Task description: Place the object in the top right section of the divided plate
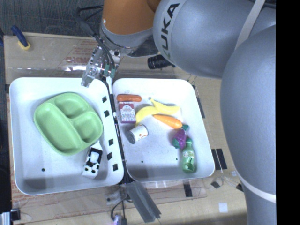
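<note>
While the arm hangs over the bench:
Gripper (93, 71): upper centre-left, apparently holding nothing; finger gap unclear.
Divided plate (68, 122): left bin, bare.
Cow-patterned object (93, 163): lower left, beside plate.
Risk: wrong compartment.

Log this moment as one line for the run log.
pincer: above left bin's back edge | green divided plate: no object in it | toys: in right bin

Green divided plate (68, 122) in left bin (23, 172), claw (92, 72) above rim
</note>
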{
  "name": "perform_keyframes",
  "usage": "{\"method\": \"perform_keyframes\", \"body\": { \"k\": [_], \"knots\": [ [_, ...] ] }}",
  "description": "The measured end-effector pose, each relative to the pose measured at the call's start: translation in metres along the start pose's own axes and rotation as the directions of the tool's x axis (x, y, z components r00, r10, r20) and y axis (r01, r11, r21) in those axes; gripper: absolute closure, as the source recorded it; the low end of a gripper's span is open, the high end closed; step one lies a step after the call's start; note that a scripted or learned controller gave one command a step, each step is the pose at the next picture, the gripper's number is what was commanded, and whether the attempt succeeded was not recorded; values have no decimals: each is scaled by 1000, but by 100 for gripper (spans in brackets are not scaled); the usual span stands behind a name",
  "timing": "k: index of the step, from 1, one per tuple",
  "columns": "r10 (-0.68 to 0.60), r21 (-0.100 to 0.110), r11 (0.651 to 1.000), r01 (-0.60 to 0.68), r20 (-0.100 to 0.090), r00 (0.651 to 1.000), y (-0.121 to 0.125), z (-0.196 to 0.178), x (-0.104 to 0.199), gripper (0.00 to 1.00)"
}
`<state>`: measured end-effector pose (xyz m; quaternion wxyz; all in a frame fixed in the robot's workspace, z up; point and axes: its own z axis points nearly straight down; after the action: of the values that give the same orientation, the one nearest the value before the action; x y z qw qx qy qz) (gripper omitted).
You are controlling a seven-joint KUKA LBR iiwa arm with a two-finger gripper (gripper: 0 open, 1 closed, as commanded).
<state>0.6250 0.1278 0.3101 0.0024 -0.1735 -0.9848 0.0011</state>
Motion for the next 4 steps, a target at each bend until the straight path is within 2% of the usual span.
{"method": "perform_keyframes", "body": {
  "k": [1,2,3,4],
  "knots": [
    [-370,0,929,370,2,929,-31,113,79,100],
    [-366,0,931,366,1,931,-80,120,98,100],
    [-376,-1,927,376,2,927,-128,97,67,100],
    [-344,-1,939,344,4,939,-115,39,64,100]
  ]
}}
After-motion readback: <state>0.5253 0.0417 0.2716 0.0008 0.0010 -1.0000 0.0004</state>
